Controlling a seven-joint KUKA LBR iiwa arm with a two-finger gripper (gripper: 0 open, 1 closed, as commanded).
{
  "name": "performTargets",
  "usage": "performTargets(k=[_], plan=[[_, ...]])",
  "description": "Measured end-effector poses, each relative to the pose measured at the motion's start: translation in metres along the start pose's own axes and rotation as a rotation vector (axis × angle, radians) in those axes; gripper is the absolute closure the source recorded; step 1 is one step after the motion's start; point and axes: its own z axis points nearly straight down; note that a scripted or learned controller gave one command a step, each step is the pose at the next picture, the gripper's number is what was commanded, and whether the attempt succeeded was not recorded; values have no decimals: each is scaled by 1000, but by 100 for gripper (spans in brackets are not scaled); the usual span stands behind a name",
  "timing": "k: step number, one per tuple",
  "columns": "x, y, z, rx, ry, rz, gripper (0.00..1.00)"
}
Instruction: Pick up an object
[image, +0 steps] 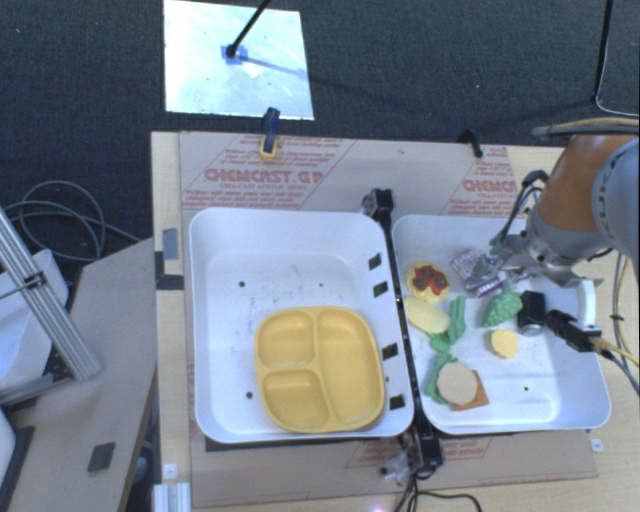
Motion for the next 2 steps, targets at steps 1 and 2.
performTargets(k=[1,2], plan=[[46,26,9,-2,-5,-6,100],[95,-40,-92,5,2,-5,100]])
